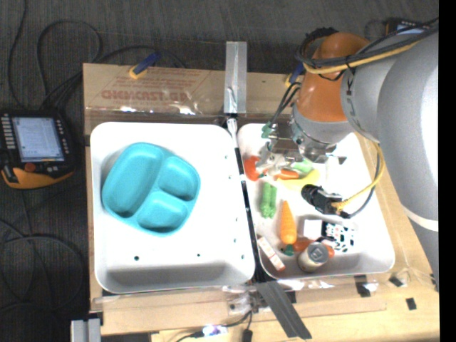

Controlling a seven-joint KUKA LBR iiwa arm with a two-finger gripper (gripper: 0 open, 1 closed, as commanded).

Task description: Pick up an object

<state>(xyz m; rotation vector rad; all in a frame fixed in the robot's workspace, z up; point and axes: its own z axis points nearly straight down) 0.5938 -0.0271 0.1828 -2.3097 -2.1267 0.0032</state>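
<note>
One orange carrot (286,221) and one green vegetable (268,199) seen lying mid right bin (370,251), gripper (285,159) lowered at that bin's far edge among small toys, grip state not discernible, one blue tray (150,187) centred in left bin (114,266).

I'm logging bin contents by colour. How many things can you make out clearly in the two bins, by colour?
Blue: 1, the divided tray, left bin
Green: 1, the green piece, right bin
Orange: 1, the carrot, right bin
Total: 3; the other small items are too cluttered to sort.
</note>
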